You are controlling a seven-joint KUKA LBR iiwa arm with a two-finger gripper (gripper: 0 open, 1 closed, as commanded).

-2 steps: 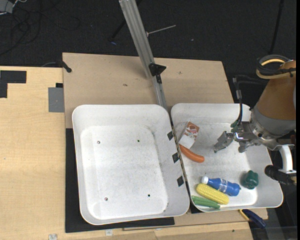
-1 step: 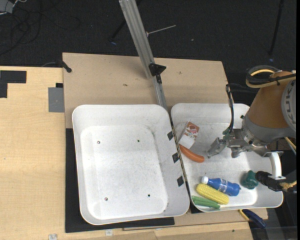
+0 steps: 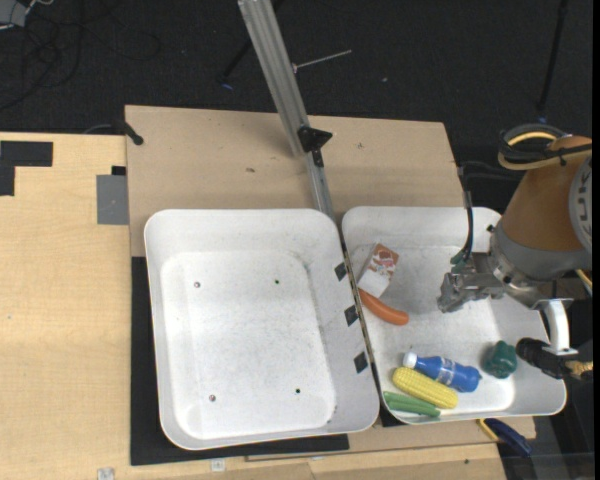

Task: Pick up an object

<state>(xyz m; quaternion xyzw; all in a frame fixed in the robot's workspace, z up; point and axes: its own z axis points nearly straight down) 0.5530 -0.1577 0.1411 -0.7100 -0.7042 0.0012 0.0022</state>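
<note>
My gripper (image 3: 458, 293) hangs low over the right bin (image 3: 420, 230), near its right side, with nothing seen between its fingers. To its left lie a small red-and-white carton (image 3: 378, 268) and an orange carrot-like piece (image 3: 384, 310). Toward the bin's front are a blue bottle with a white cap (image 3: 442, 370), a yellow corn cob (image 3: 425, 388), a green pod (image 3: 412, 405) and a dark green round item (image 3: 500, 359). The bin floor right under the gripper is bare white.
The left bin (image 3: 242, 323) sits beside the right one, split from it by a shared rim with black clips (image 3: 348, 313). A slanted metal rail (image 3: 280, 78) rises behind the bins. The arm's orange-banded wrist (image 3: 545, 208) overhangs the right bin's right edge.
</note>
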